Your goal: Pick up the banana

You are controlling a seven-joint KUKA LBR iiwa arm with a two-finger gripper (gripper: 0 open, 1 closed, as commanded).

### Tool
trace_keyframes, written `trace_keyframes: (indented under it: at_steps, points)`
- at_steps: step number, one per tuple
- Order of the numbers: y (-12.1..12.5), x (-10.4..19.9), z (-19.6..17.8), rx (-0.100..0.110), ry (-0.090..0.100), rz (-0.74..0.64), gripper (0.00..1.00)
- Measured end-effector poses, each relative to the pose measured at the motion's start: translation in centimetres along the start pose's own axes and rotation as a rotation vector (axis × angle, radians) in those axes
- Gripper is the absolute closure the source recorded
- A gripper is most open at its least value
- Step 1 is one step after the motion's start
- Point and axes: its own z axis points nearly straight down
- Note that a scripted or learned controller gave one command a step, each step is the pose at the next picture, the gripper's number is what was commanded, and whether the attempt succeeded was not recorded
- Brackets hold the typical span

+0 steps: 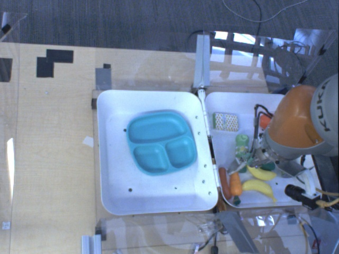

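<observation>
From here the arm [296,123] covers most of the end effector [253,160], and that green clutter [242,147] beside it's too small to identify.

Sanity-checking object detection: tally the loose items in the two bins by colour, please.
Blue: 1, the divided tray in the left bin
Yellow: 2, banana pieces and in the right bin
Orange: 1, the carrot
Brownish red: 1, a sausage-like piece
Green: 1, a small bottle-like item
Green-patterned white: 1, the flat packet
Total: 7; things under the arm may be missed.
</observation>
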Motion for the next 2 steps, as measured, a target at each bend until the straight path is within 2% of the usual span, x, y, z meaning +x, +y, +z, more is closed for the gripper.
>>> trace_keyframes:
  at_steps: [1,2]
  points:
    - [0.16,0.03,-1.05,-0.004,-0.001,0.000,1.00]
    - [0.17,0.02,-1.06,-0.004,-0.001,0.001,0.00]
